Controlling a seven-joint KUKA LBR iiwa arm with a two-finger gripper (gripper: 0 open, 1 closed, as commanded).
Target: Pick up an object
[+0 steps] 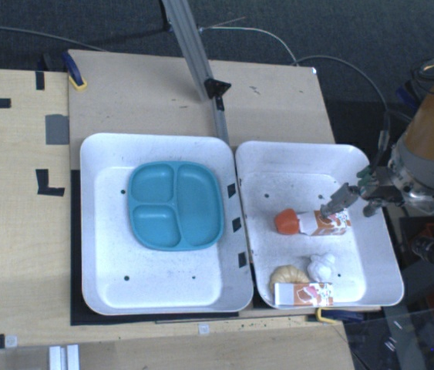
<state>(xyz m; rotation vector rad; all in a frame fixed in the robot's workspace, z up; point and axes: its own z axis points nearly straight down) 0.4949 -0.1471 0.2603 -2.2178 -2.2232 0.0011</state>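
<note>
Camera view: gripper (340, 200) touches the orange-capped bottle's (314, 223) right end.

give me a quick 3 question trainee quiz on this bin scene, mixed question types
1. True or false: the teal divided plate lies in the left bin.
2. Which lies nearest the gripper? A) croissant B) orange-capped bottle C) flat carton
3. Fill in: the white crumpled item sits in the ___ bin.

Key: 1 true; 2 B; 3 right.
</note>
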